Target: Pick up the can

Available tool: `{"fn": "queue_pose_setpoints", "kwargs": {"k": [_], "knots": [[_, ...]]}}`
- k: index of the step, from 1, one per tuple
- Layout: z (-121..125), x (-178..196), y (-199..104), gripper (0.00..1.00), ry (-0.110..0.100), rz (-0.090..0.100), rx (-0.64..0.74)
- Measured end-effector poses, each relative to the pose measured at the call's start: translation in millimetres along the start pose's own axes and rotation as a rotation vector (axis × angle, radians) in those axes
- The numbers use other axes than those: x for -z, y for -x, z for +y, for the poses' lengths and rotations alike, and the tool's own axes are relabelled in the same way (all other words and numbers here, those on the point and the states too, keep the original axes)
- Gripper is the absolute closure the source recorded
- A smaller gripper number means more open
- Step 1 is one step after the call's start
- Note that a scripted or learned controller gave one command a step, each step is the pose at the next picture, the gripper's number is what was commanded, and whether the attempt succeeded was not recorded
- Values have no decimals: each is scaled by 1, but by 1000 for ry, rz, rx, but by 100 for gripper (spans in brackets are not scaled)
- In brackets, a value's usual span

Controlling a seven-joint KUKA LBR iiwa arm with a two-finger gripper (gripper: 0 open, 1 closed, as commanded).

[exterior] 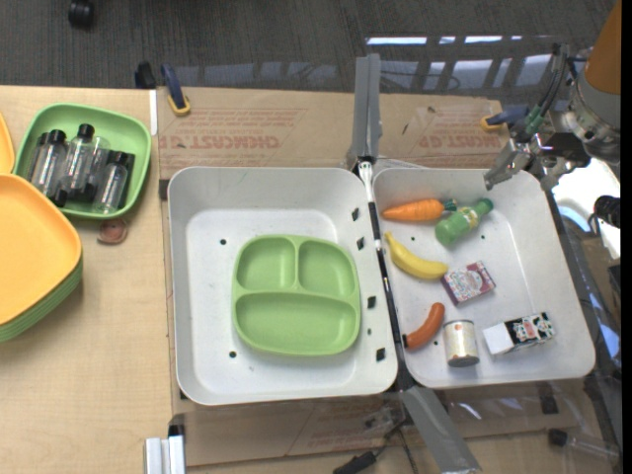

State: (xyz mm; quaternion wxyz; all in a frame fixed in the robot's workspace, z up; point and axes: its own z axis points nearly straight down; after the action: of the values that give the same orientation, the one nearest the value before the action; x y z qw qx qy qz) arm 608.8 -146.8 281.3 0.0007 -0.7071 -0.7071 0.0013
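A: Two bins, side by side. Reading from the left: the left bin (188, 265) carries a green divided plate (296, 296). The right bin (563, 294) holds the rest.

B: And the can (460, 344)?

A: Near the right bin's front edge, lying just right of a red sausage (426, 325) and left of a small carton (520, 333). Untouched, I'd judge.

B: The gripper (528, 159)?

A: Up at the far right corner, above the bin's back rim, well apart from the can. Its fingers look spread, nothing between them. The approach, descent and grasp all remain.
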Motion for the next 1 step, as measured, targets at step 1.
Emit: {"fn": "queue_pose_setpoints", "kwargs": {"k": [1], "knots": [[0,8,1,100,-2,-1,1]]}}
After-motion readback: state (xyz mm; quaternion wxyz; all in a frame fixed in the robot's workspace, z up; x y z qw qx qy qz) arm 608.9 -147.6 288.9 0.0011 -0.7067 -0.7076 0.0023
